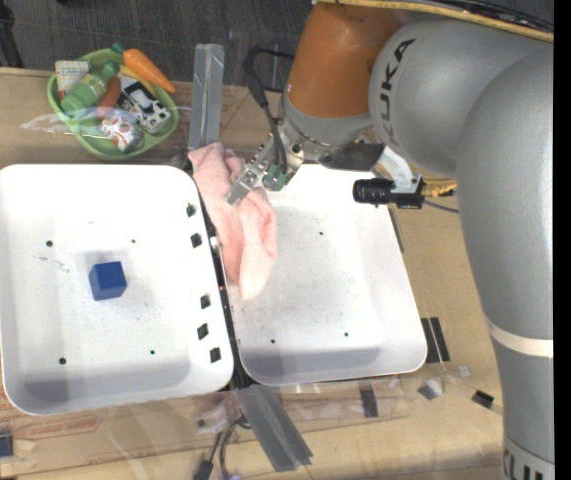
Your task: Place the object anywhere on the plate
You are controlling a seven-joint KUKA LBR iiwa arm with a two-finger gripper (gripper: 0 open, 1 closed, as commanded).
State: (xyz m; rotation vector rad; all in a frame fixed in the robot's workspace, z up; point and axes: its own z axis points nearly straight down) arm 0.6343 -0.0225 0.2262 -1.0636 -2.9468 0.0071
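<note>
A brown table (445,298) holds two white bins side by side. Nearest, at about 8 o'clock, the left bin (25,298) holds a small blue block (108,279), sitting alone and free to pick. At 5 o'clock is the right bin (335,308). A pink cloth (245,233) hangs over the wall between them, maybe dropped there. Farther, at 12 o'clock, the tool (255,180) touches the cloth's top edge. I cannot tell how wide it is or if it pinches the cloth. Farthest, at 10 o'clock, a green bowl (115,146) keeps toy food. I see no plate.
</note>
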